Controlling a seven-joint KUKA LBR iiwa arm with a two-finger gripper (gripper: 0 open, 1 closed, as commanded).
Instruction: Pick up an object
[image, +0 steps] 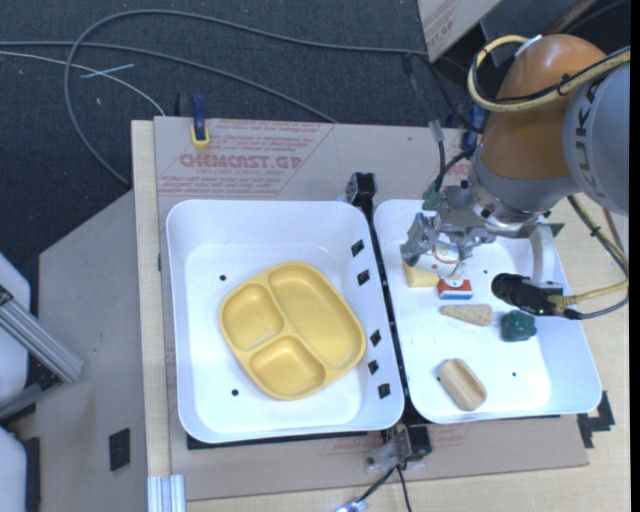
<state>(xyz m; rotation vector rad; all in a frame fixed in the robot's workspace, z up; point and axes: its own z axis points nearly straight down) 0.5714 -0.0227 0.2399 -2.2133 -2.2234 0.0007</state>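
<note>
Yellow tray (291, 328), tan roll (461, 384), seemingly teal lump (518, 325)

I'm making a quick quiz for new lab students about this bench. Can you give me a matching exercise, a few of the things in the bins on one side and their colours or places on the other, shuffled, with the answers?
Things:
1. divided plate
2. rounded block
3. small lump
4. cone-shaped piece

Descriptions:
A. dark green, near the right bin's right side
B. yellow, alone in the left bin
C. pale beige, lying in the middle of the right bin
D. tan, nearest the right bin's front edge

Pairs: 1-B, 2-D, 3-A, 4-C
</note>
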